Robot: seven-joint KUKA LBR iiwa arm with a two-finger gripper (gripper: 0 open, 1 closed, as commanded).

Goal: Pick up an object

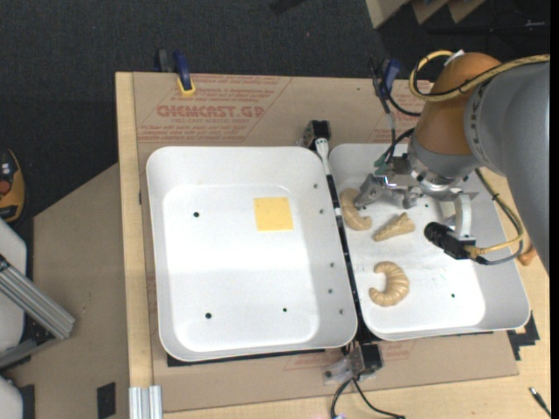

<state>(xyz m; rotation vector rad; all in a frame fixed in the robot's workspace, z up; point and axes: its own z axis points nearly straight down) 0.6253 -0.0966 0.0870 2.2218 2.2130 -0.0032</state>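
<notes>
a: where does the arm (489, 103) sit?

b: it reaches in from the right edge of the tabletop (253, 103), grey with an orange band, and hangs over the far part of the right bin (507, 308). the pincer (390, 186) points down near that bin's far left corner.

a: how wide is the pincer?

b: the view does not settle that. the metal parts at the tip are small and crowded, so how it stands cannot be told. nothing is seen clamped in it.

a: what lies in the right bin?

b: three pale pastry-like pieces. one curved piece (354, 212) lies against the bin's left wall, just beside and below the pincer tip. a wedge-shaped piece (394, 227) lies just to the right of it, near the middle of the bin. a croissant (389, 283) curls nearer the front edge, apart from the other two.

a: does the pincer touch any of them?

b: it is close above the curved piece, but contact cannot be made out.

a: and the left bin (175, 234)?

b: a flat yellow square (273, 214) rests in it, toward the far right part of its floor, well apart from the pastries.

a: anything else on the tabletop?

b: a blue and yellow clamp (182, 70) grips the far edge near the left corner, and a black cable (450, 238) loops over the right bin beside the arm.
</notes>
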